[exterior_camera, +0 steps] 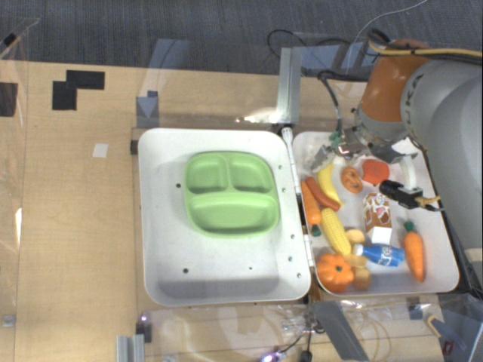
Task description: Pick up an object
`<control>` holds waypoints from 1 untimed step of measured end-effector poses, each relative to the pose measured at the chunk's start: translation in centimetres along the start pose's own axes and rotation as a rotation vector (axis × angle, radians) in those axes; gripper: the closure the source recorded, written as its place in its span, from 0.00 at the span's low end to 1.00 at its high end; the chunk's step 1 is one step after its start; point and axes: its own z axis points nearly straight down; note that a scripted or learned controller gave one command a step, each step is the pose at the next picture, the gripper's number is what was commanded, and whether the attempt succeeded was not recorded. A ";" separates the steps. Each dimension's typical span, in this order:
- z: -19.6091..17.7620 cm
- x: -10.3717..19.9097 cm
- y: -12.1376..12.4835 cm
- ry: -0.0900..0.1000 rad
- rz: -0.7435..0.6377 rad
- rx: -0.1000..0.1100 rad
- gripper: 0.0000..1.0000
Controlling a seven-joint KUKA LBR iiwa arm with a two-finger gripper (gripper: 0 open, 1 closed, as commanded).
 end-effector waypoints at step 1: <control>-1.3 0.1 0.3 -0.003 -0.005 -0.009 1.00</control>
